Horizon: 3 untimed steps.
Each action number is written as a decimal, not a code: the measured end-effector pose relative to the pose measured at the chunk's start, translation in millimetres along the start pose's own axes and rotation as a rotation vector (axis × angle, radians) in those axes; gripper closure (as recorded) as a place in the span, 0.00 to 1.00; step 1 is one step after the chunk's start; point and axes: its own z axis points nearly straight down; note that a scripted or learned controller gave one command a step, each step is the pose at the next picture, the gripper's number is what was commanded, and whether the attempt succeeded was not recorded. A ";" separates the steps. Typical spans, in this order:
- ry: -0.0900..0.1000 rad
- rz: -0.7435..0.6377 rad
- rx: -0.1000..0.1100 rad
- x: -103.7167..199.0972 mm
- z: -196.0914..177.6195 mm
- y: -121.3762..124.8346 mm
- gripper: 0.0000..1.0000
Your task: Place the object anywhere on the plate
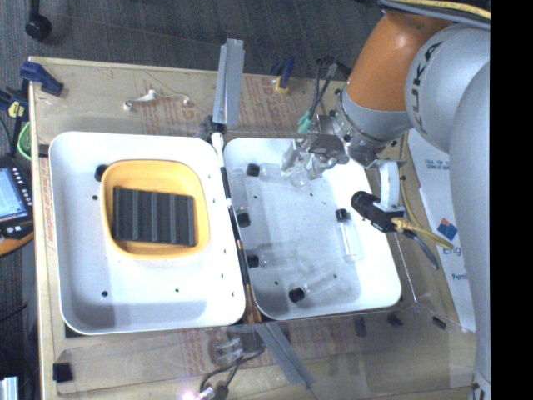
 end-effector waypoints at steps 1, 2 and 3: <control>0.001 -0.114 0.004 54.5 77.8 41.1 1.00; 0.001 -0.348 0.004 104.1 70.9 2.4 1.00; 0.000 -0.347 0.004 103.6 70.8 2.5 0.00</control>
